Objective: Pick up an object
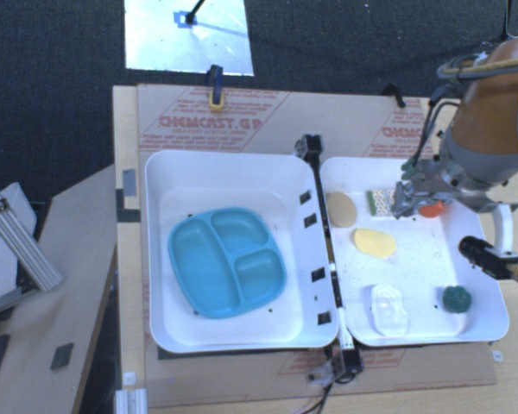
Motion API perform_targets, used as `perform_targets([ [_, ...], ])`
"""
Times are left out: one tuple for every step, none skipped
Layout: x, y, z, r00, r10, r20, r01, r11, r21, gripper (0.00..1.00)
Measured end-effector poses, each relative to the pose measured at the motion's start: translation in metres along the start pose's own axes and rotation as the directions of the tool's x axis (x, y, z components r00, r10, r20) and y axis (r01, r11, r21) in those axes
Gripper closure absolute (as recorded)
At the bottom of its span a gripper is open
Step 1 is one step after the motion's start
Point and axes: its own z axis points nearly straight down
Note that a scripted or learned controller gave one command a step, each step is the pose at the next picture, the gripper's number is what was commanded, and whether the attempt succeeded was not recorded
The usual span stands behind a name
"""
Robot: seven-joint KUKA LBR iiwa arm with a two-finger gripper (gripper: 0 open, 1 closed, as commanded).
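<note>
In the right bin (492, 317) lie a tan round piece (341, 209), a yellow oval piece (375, 243), a white moulded piece (388, 308), a dark teal lump (456, 298), a small green-and-white patterned item (381, 201) and an orange-red object (431, 208). My gripper (406, 203) hangs at the bin's far side, between the patterned item and the orange-red object, which the wrist partly covers. Nothing shows between the fingers.
The left bin (164, 179) holds a blue divided tray (228, 260). A black clip strip (315, 210) runs along the joint between the bins. A black fitting (482, 255) sticks in over the right bin's right side. A yellow clamp (216, 89) sits at the board's back edge.
</note>
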Motion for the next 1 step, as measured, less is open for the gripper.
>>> perform_targets([
  [0.0539,0.0007,0.0085,1.000,0.000,-0.001,0.000,1.000,0.000,1.00],
])
